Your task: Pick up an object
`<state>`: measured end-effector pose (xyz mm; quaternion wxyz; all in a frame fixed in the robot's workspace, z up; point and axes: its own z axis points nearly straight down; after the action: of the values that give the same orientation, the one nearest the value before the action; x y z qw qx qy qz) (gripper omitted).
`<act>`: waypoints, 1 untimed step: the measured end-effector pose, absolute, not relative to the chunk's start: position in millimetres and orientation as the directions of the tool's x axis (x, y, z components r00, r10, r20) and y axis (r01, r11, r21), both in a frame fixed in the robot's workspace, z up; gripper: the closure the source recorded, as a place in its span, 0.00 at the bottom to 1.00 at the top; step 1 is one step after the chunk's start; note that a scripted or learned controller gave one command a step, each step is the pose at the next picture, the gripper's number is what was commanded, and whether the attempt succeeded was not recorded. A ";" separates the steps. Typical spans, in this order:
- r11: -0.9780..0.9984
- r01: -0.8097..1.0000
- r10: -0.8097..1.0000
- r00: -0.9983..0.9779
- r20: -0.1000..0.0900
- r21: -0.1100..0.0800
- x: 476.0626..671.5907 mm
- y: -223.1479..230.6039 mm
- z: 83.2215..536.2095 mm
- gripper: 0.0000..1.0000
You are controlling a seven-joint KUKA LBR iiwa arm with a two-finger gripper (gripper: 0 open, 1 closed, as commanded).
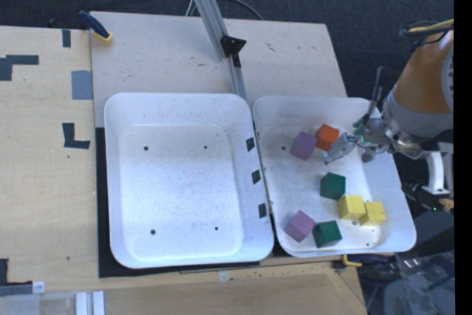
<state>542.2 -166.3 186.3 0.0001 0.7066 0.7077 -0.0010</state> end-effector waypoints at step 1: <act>-0.003 1.000 1.000 0.003 0.002 -0.005 505.7 -186.8 93.3 0.00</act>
<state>505.7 -186.8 93.3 -0.0028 0.7082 0.7060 -0.0010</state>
